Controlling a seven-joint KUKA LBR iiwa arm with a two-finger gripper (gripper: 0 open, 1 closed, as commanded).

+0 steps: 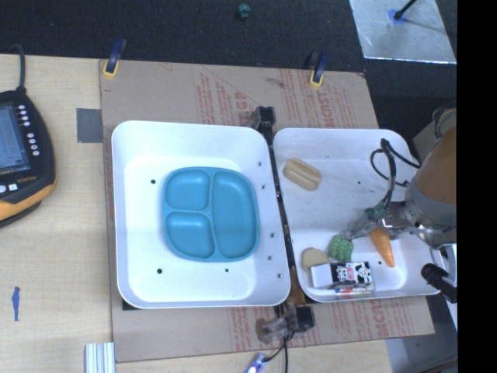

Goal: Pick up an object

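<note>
The arm's gripper (371, 225) hung low in the right bin (342, 148), just beside the orange carrot (382, 247) and green broccoli (340, 248), likely lining up a grab; whether the fingers were clenched could not be told. The blue divided plate (211, 213) sat alone in the left bin (140, 208), and nothing was held yet

A pale wood desk (54, 286) carries a brown cardboard sheet (233, 92), held at its far edge by two clamps, one yellow and blue (114, 57), the other yellow and blue too (316, 68). A grey tape patch (89, 124) sits near the sheet's left edge. Beyond lies dark carpet (194, 14) with a light grey mat (400, 18) at the upper right. Lighting is even.
</note>
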